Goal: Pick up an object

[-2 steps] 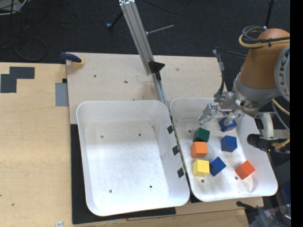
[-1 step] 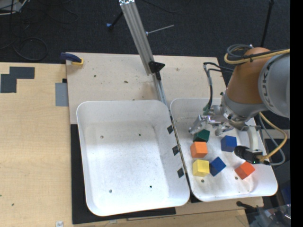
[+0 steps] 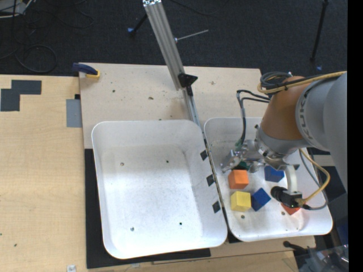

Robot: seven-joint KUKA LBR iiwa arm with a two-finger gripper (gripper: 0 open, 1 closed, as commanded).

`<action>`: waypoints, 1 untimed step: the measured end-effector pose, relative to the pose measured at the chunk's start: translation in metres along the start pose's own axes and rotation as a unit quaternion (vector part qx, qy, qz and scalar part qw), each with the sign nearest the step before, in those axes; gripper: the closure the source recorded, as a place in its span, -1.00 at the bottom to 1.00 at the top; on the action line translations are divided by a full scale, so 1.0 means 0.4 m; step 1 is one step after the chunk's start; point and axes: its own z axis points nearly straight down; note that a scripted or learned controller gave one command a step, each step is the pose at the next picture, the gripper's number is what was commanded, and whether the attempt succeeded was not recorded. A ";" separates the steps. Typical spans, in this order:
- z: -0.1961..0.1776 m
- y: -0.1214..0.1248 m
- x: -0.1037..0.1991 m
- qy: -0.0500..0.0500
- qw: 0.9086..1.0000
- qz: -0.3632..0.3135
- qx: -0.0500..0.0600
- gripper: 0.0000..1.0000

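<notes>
Seen from above at a slant, two shallow white bins sit side by side on a pale wooden counter [image 3: 142, 89]. The left bin [image 3: 113, 146] lies bare. The right bin [image 3: 317, 222] keeps the loose blocks gathered within reach: an orange cube [image 3: 239, 178], a yellow cube [image 3: 240, 200], two blue blocks [image 3: 261, 199] [image 3: 274, 174] and a red piece [image 3: 291, 210] near the front edge. The grey arm with its orange band [image 3: 281, 115] bends steeply down into this bin, gripper [image 3: 241, 158] low just above the orange cube. Whether its fingers are spread or closed I cannot tell; nothing looks lifted.
</notes>
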 end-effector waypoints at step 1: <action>-0.034 0.002 -0.007 0.000 1.000 0.005 -0.002 1.00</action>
